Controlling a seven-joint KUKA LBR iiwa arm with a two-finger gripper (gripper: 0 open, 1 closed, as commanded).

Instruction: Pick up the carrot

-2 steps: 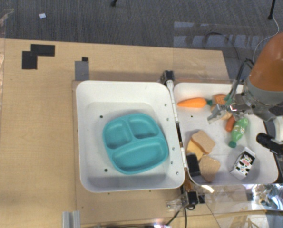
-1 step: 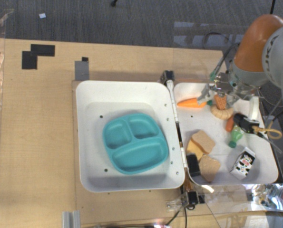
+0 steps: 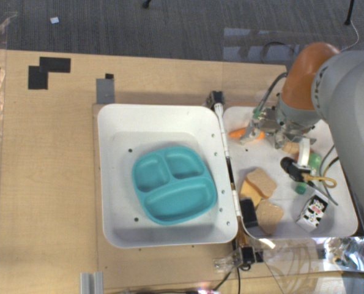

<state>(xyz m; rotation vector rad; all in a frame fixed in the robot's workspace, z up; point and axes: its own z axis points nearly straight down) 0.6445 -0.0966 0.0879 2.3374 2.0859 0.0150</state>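
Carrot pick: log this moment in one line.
claw over carrot | carrot on right bin floor, far-left corner | grasp unconfirmed | teal tray in left bin

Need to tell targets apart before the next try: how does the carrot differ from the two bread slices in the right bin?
The carrot is orange, small and slim; the bread slices are tan, broader and flat. The carrot lies at the bin's far left corner, right beside the end effector; the bread slices lie nearer the camera, apart from it. Both rest on the right bin floor.

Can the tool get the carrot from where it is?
Probably yes. The tool is right at the carrot, at the right bin's top left corner, with nothing lying on it.
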